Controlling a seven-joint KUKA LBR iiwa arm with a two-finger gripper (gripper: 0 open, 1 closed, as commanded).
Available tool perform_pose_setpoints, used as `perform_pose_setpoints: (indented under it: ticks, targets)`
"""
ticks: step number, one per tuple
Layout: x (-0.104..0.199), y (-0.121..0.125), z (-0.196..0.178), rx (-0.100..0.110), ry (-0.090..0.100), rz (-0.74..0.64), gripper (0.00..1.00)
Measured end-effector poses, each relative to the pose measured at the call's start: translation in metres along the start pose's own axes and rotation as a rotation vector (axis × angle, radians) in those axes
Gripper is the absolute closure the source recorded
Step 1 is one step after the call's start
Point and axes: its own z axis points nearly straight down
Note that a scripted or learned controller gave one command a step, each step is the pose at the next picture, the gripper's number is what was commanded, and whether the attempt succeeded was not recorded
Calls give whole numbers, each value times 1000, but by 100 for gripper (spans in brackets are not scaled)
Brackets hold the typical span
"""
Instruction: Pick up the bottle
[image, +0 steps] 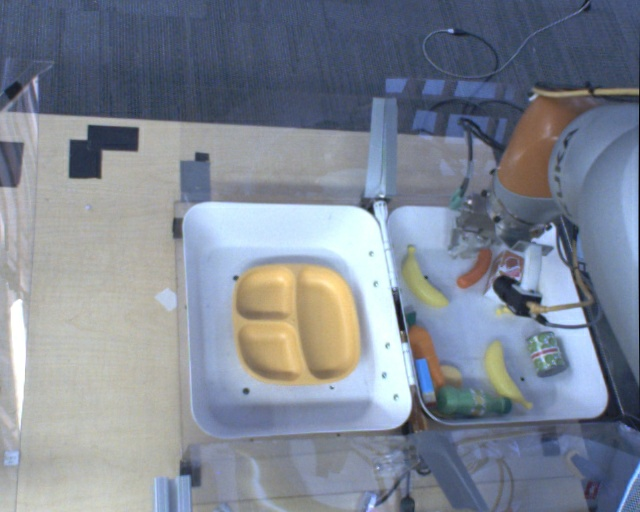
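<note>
A robot gripper (470, 238) is seen lowered over the far end of the right bin (590, 395) – jaw state cannot be told – while the green bottle (470, 402), lying sideways against the near wall, is left well apart, not yet approached.

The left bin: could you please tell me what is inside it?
The left bin holds a yellow divided tray with three compartments. Whatever lies beneath the tray is covered.
</note>
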Motion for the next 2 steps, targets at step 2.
perform_pose_setpoints:
  ticks: [2]
  targets:
    - [17, 23, -157, 22, -3, 13, 100]
